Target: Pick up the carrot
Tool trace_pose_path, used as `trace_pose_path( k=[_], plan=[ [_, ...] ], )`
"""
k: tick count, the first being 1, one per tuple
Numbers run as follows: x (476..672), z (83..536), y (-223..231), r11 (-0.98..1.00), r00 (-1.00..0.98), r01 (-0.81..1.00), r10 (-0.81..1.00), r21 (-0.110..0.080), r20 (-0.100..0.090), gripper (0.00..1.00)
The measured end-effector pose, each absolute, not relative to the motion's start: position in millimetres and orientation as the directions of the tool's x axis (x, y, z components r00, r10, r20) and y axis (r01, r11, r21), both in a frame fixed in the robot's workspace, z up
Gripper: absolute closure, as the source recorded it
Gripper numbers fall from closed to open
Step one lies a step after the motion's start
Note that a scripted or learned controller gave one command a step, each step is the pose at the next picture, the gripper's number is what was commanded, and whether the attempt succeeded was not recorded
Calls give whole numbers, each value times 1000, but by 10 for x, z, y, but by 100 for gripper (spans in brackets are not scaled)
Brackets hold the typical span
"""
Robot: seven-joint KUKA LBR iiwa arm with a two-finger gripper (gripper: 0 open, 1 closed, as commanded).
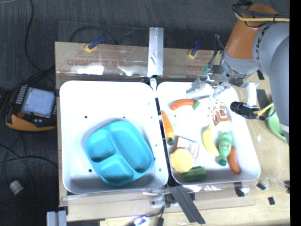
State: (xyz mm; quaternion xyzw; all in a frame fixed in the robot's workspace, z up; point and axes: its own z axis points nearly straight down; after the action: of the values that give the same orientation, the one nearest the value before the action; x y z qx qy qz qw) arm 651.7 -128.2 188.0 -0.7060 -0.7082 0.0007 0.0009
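One carrot (167, 126) lies against the right bin's (254, 147) divider-side wall, long axis approx. along that wall, down and left of the gripper (210, 84), well apart. Gripper state: can't tell. Same bin: chili (182, 104), banana (209, 141), green bottle (224, 148), lemon (181, 160), etc. Left bin (75, 98): blue tray (118, 151).

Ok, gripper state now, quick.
Gripper: cannot be told if open or closed; it sits above the right bin's far edge, nothing visibly held.
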Motion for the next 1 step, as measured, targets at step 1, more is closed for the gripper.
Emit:
trace_pose_path(
  k=[1],
  plan=[
    [6623,1933,-998,39,-39,999,999,-2,-3,0]
  ],
)
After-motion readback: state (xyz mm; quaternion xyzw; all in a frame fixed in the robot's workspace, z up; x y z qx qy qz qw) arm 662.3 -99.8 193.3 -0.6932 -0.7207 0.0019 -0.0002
